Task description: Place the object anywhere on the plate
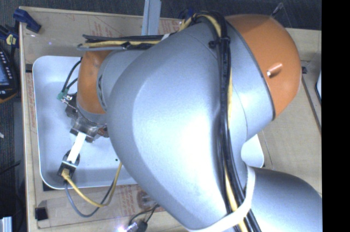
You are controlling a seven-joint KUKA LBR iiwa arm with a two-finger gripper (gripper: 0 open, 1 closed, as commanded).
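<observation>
Grey arm [180, 116] comes in from the right & hangs over most of the bench [60, 25], w/ its big orange joint cap [268, 67] high at the right. The wrist's orange band [90, 83] is over the left bin [44, 110], toward that bin's right half. Gripper [83, 128] sits just below the band, above the white bin floor. I can't tell if it's open or closed, as the wrist blocks it. Object & plate: I can't tell where either lies, since the arm's bulk covers that ground. A blue clamp [24, 18] sits at the bench's top-left corner, and a grey metal post [152, 13] stands at the far edge.
</observation>
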